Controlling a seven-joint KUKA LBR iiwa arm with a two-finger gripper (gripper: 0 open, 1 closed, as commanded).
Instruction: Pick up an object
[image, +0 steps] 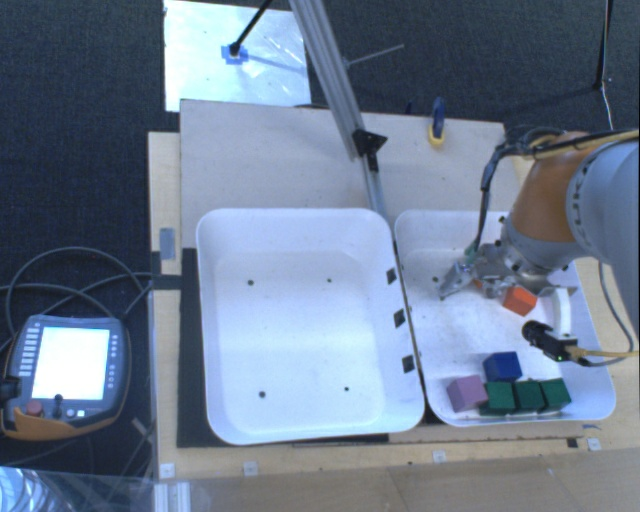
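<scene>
So the closest stuff is the little cluster of blocks along the near edge of the right bin (447, 335): a pink block (465, 392), then three green blocks (528, 396) in a row touching each other, with a blue block (502, 365) sitting just behind them, further into the bin. All of those are flat on the bin floor, nobody's touched them as far as I can see.

There's also an orange block (518, 300) more toward the middle of the right bin, right by the arm's wrist. It looks like it's lying beside or under the wrist hardware rather than being held, but it's tight in there.

The gripper (459, 281) is low in the far half of the right bin, pointing toward the bin's left wall, over bare white floor. Honestly I can't tell if it's open or closed from this angle, it's just a grey metal blur. I don't see any block in it.

So progress-wise: my read is nothing is picked up yet. The arm is down in the right bin but would need to get onto a block, close and lift.

Outside the right bin: the left bin (300, 225) touches it on its left side, and a teach pendant (65, 375) lies well off beyond that.
</scene>
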